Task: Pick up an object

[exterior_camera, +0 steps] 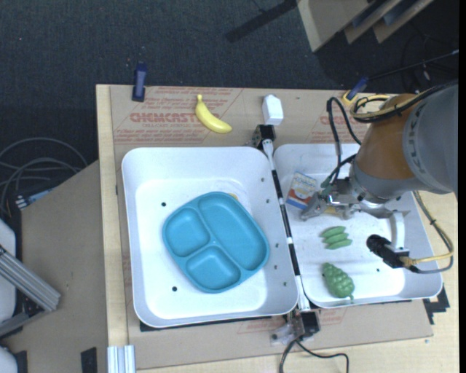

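Dark blue-grey carpet is covering the floor around the bench — black cables are looping over it at the left. A cardboard sheet with red print is lying across the bench top. Pale wooden furniture is showing at the top right, and a metal rail is slanting at lower left.
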You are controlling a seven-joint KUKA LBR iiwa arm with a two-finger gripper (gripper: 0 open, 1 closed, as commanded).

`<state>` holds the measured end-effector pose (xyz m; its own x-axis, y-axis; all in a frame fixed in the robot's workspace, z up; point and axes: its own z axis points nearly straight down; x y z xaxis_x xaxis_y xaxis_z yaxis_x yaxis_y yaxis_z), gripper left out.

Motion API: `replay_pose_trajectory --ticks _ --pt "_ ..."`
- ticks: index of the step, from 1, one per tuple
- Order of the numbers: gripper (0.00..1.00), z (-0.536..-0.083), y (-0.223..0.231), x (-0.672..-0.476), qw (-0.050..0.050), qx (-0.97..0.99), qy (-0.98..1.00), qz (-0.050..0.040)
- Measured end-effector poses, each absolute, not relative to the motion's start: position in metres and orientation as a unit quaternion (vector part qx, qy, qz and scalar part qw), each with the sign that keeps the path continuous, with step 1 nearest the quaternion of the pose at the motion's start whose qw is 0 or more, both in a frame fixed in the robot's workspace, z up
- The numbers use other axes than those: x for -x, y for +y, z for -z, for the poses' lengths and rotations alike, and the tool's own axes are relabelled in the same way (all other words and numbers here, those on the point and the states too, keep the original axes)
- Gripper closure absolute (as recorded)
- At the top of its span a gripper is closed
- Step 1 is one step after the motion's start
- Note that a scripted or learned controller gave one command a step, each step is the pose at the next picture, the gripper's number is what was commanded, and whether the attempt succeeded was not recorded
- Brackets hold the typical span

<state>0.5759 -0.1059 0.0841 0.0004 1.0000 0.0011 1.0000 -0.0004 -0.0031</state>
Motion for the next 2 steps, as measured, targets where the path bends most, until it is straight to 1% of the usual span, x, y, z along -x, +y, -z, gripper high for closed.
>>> replay_pose_trajectory --ticks 1,2 --pt "0.0 -0.084 -0.109 -0.533 0.001 0.707 -0.707 -0.0006" --pt "1.0 -0.094 -0.109 -0.534 0.0 0.707 -0.707 0.0005"
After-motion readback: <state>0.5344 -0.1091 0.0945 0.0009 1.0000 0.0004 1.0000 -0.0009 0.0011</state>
